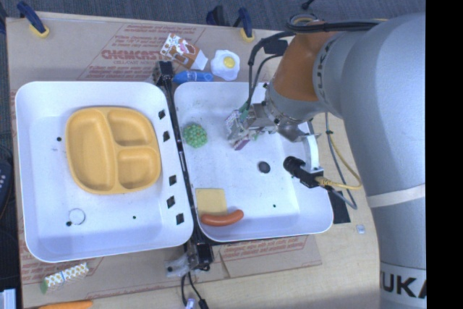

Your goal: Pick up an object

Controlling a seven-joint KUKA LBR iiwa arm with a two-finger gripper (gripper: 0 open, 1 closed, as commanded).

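My gripper (241, 128) hangs over the middle of the right bin (312, 217), pointing left from the orange-banded wrist. A small dark purple piece (239, 143) shows just below its tip; whether it is held I cannot tell. A green bumpy ball (194, 134) lies to the gripper's left near the bin's left wall. A yellow cheese-like square (211, 200) and a red-orange sausage (221, 218) rest at the bin's near left corner. A small dark disc (264, 168) lies on the bin floor below the gripper.
The left bin (36, 228) holds a yellow divided tray (112, 148) and a small clear ring (76, 216). Behind the bins on the cardboard lie a snack packet (178, 49), a blue item (192, 76) and a fried-egg toy (226, 64). The big grey arm fills the right.
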